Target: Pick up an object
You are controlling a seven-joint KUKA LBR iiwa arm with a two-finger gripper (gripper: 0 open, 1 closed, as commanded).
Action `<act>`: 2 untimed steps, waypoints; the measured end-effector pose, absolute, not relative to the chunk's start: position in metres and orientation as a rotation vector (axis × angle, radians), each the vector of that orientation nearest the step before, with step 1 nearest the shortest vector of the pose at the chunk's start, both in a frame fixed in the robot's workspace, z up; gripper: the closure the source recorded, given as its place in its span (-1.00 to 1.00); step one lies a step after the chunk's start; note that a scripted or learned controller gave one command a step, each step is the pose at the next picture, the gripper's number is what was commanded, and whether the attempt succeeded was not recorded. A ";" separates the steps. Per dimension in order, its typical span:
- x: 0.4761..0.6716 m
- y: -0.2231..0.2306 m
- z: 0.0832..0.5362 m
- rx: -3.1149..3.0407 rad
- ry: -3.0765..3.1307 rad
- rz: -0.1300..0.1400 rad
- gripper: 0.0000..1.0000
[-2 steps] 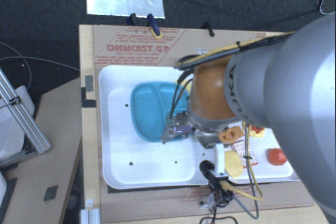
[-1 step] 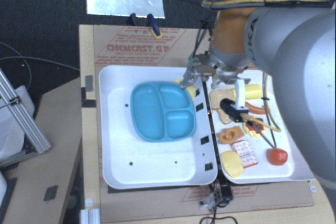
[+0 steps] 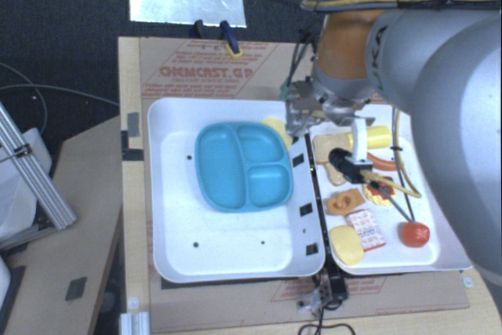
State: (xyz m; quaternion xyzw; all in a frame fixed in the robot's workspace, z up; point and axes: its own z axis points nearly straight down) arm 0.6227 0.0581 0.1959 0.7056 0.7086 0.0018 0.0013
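You are looking down at a slant on two shallow white bins set side by side on a cardboard sheet (image 3: 205, 71). The left bin (image 3: 169, 247) holds a blue divided plate (image 3: 239, 169), lying flat near its middle. At that bin's far right corner, just beyond the plate's rim, sits a small pale yellow object (image 3: 275, 126). The grey arm (image 3: 439, 67), with its orange band (image 3: 353, 27), reaches in from the right, and its gripper (image 3: 300, 121) hangs low over the wall between the bins at their far end, just beside the pale yellow object. You cannot tell from here whether the gripper is open or closed, nor whether it touches the object. The right bin (image 3: 441, 251) carries a scatter of small toy foods: a yellow piece (image 3: 379, 137) at the far end, a red-orange strip (image 3: 386, 162) just in front of it, a tan pretzel-like piece (image 3: 343, 202) near the dividing wall, a red-and-white packet (image 3: 365, 229) beside a pale yellow lump (image 3: 347, 245), and a red tomato (image 3: 414, 233) toward the near right.
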 end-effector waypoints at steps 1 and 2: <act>0.623 0.058 0.195 2.215 2.225 0.005 -1.00; 0.623 0.058 0.207 2.211 2.227 0.008 1.00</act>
